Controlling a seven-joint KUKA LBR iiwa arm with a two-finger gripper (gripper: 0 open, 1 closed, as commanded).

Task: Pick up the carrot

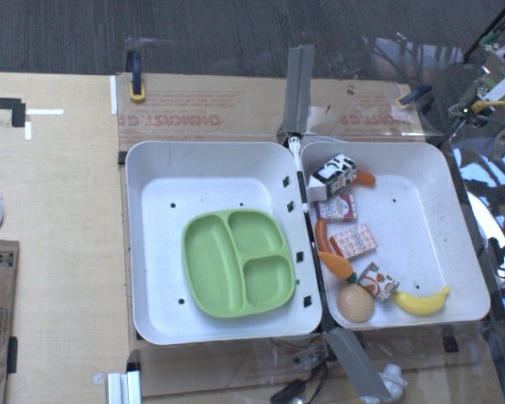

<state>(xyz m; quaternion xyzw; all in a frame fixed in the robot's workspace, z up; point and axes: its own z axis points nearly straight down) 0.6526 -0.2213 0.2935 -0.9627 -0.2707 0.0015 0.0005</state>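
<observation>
**Carrot crowded at the bin's left wall**

We see the green divided plate in the left bin. In the right bin, the carrot lies wedged between a sausage, a red packet and an egg. We judge a grasp may catch neighbours instead. The gripper's state we cannot tell. Cardboard lettering is mirrored and unreadable.

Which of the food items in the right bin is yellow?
The banana at the bin's near right corner; the carrot is orange, the egg tan.

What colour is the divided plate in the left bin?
Light green plate, three compartments; seen in the camera view.
</observation>
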